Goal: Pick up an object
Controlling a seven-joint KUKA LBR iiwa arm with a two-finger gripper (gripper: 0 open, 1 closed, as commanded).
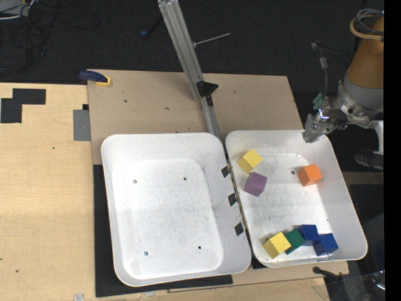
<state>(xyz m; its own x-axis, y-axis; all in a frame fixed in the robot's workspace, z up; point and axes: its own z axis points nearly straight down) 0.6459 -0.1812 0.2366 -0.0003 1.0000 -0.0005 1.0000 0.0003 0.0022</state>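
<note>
1. My grey two-finger gripper (pixel 312 132) hangs over the far right corner of the right shallow white plastic bin (pixel 351 215); I cannot tell how its tips stand, and nothing shows between them.
2. Right bin, far half: a yellow cube (pixel 250 160), a purple cube (pixel 255 184) just beside it, and an orange cube (pixel 309 175) apart, nearest my gripper.
3. Right bin, near edge: a second yellow block (pixel 276 244), a green block (pixel 294 239) and two blue blocks (pixel 318 239), clustered and touching.
4. Left shallow white plastic bin (pixel 119 168), side by side with the right one.
5. Light wooden bench top (pixel 37 180) with black patches (pixel 22 102); a brown board (pixel 188 102) lies under the bins.
6. Slanted silver aluminium rail (pixel 185 52) rises behind the bins against the dark floor (pixel 94 24).
</note>
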